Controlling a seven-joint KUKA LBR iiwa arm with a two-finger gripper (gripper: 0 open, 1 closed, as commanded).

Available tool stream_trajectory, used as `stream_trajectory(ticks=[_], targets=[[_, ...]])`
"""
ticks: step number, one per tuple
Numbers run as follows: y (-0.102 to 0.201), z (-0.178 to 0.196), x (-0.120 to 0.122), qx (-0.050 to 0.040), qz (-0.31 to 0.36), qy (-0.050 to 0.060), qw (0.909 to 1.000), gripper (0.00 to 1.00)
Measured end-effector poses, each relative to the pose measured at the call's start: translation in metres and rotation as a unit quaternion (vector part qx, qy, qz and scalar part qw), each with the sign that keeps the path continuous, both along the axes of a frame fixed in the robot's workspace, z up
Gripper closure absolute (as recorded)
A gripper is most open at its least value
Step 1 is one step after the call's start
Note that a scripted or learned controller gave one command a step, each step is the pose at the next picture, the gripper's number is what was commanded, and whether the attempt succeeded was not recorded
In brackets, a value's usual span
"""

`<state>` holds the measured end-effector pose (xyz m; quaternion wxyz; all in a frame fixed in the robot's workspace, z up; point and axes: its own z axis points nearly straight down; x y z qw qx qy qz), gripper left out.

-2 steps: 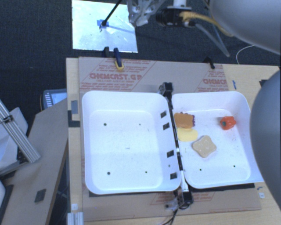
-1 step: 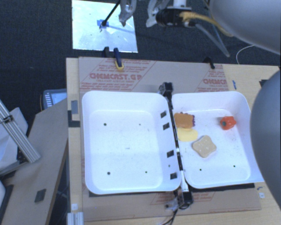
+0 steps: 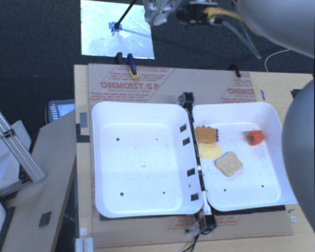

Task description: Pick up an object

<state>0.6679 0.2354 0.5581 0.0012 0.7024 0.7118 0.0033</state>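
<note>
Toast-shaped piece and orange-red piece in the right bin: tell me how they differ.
The toast-shaped piece is pale tan; the orange-red piece is bright with a dark spot. The toast-shaped piece looks larger and flatter and lies lower in the view; the orange-red piece is smaller and chunkier. Both rest in the right bin.

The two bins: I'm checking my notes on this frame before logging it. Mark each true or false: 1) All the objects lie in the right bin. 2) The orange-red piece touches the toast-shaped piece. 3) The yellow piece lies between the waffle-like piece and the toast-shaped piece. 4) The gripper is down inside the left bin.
1) True: all four lie in the right bin.
2) False: the orange-red piece lies apart from the toast-shaped piece.
3) True: the yellow piece sits below the waffle-like piece.
4) False: the gripper is at the view's top edge, beyond the left bin.
</note>
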Motion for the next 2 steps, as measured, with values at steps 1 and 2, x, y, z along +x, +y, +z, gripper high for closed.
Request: stream_trajectory(ticks=[1,2], targets=[[0.000,-0.001,0.000,-0.0002,0.001,0.001,1.0000,0.00],[0.001,0.011,0.000,0.0005,0.003,-0.001,1.0000,1.00]])
